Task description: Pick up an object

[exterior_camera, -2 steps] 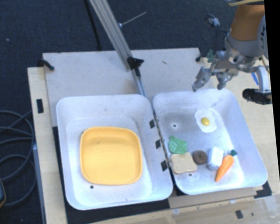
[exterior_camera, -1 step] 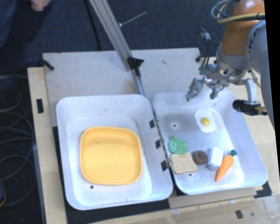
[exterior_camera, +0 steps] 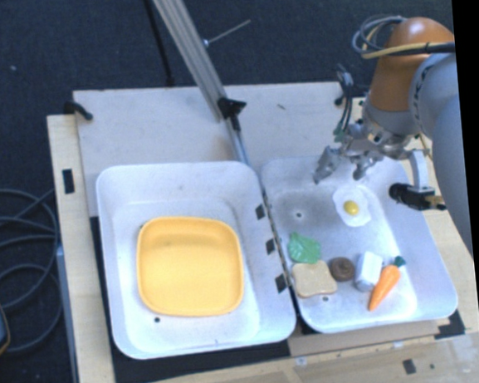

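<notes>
White plastic forms both shallow bins: the left bin (exterior_camera: 114, 239) carries a yellow square plate (exterior_camera: 189, 266), and the right bin (exterior_camera: 434, 278) carries the small toy foods from which one is to be picked. The gripper (exterior_camera: 343, 162) hangs over the far part of the right bin, beneath the arm's orange band (exterior_camera: 399, 64), with its two fingers spread apart and nothing between them. Nearest to it is the fried egg (exterior_camera: 352, 207), a flat white disc with a round yellow yolk, lying just on the near side of the fingertips and almost directly below them in this slanted view; being round, it offers no long axis to align with. The remaining candidates lie well toward the near edge of the bin: a green leafy piece (exterior_camera: 304, 248), a tan slice of bread (exterior_camera: 314, 280) touching it on the near side, a brown ridged disc (exterior_camera: 342, 268) just right of the bread, a small white-and-grey object (exterior_camera: 368, 269), and an orange carrot (exterior_camera: 384, 286) whose long axis runs obliquely from near-left to far-right, green top at its far end. Judged from this layout, the shortest move is a slight shift toward the near side followed by a descent onto the egg, though its flatness may give the fingers little to close on.
</notes>
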